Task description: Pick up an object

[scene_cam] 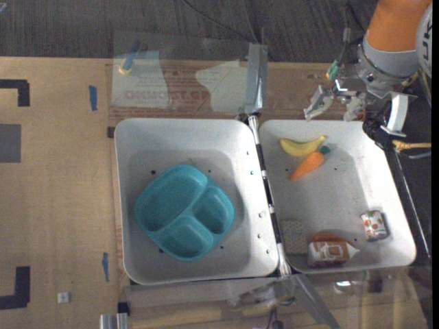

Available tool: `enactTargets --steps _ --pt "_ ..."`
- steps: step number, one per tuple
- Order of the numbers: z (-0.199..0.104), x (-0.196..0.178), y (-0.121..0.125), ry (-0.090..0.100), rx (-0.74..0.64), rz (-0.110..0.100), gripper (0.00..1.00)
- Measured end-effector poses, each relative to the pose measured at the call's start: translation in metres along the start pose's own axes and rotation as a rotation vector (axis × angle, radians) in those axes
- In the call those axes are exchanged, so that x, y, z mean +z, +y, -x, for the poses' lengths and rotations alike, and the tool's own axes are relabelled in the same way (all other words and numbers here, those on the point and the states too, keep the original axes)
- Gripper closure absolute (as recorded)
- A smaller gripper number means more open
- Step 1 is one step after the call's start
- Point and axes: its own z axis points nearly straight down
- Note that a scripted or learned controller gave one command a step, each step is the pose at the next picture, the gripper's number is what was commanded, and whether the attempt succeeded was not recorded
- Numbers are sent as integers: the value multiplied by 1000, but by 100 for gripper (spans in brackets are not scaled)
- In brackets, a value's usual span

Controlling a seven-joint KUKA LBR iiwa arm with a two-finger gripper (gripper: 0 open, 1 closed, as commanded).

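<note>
The right bin [384, 184] holds a yellow banana [300, 146] and an orange carrot [307, 164] near its far left corner. A ketchup bottle [332, 249] lies near the front edge, and a small printed carton [374, 225] sits by the right wall. My gripper [335, 103] hangs above the far rim of the right bin, to the right of and beyond the banana. Its fingers [317, 104] stand apart with nothing between them.
The left bin [130, 149] holds a teal divided plate [184, 212]. A metal divider [264, 184] runs between the two bins. A clear plastic sheet [185, 81] lies on the bench behind the left bin. Cables trail at the back.
</note>
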Motion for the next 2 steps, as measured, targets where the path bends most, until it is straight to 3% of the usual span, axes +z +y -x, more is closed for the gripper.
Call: enactTargets --steps 1,2 --pt "40 2 -35 -1 -156 0 0" --pt "44 -81 -34 -3 -310 5 0"
